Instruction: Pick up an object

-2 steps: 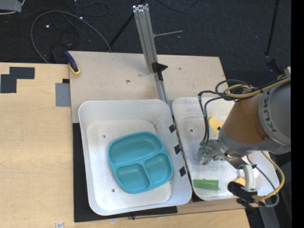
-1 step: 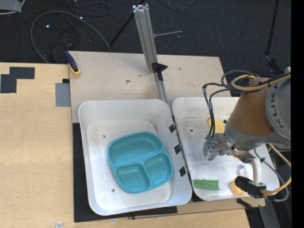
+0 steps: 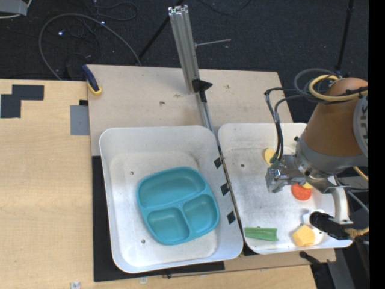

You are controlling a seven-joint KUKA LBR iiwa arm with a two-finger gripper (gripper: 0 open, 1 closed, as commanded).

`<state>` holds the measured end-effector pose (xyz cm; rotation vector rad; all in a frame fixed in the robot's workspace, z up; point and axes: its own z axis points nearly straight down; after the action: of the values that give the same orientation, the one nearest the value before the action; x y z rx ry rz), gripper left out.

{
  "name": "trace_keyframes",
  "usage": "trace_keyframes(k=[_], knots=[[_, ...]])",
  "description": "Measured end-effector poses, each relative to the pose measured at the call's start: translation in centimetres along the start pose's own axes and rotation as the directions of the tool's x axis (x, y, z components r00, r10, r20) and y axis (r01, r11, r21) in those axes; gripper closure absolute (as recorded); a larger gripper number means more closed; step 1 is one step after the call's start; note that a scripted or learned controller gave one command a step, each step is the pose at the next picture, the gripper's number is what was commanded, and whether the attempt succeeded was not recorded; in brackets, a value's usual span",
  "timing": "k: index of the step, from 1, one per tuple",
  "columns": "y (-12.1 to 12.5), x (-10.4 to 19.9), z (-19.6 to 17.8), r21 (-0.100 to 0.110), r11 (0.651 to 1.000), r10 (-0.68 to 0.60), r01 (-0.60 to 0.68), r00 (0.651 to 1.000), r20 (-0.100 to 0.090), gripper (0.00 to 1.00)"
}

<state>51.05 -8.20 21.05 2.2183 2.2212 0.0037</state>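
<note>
Orange object (image 3: 301, 191) sits loose in the right bin (image 3: 252, 161) just right of the jaws (image 3: 275, 179), which hang low with nothing visibly gripped, can't tell how open, so pickup's not done.

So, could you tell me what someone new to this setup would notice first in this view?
Probably the teal divided tray, which lies in the middle of the left bin and is the biggest patch of colour. Next, the grey arm with its orange band reaching in over the right bin, its end effector low among small items: a green piece, a yellow block and an orange-red piece.
</note>
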Motion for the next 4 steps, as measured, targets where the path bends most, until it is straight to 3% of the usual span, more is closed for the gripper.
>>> trace_keyframes(k=[1, 4], knots=[[0.1, -0.1, -4.4, 0.001, 1.000, 0.000, 0.000, 1.000, 0.000, 1.00], [1.6, 15.0, -1.8, 0.009, 1.000, -0.003, 0.004, 1.000, -0.001, 1.00]])
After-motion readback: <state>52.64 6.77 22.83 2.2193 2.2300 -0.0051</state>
